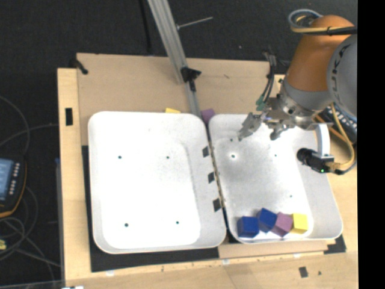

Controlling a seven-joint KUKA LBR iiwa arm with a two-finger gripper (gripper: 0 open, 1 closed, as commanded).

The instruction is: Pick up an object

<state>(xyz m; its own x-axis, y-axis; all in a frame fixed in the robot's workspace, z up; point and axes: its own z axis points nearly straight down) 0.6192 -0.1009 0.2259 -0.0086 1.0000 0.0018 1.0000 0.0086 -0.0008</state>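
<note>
At the far end of the right bin (313, 191) my tool (263, 127) hangs over bare white floor, fingers spread wide, nothing between them. One finger points toward the bin's far-left corner, the other sits nearer the wrist side; the gap is plain to see.

The pickable things sit at the opposite end: a row of blocks along the near wall of this same bin. Left to right: a blue block (247, 226), a second blue block (266, 218) tilted and touching it, a purple block (281, 222), a yellow block (299, 222). All packed together, touching or just about.

Key relation: the cluster lies straight toward the camera from my tool, well apart, nearly the whole bin length away, roughly in line with me or a bit to the view's right. The row's long axis runs across the bin, along the near wall. So I judge the move is a long pull toward the near edge, then a drop.

Risk, my guess: the blocks crowd each other and hug the wall, so the fingers may not find room either side. The end blocks look the easier targets.

The left bin (102, 161) matters little. A small yellow piece (172, 110) and a purple piece (208, 114) lie outside the bins on the table (132, 77), by the far rims.
</note>
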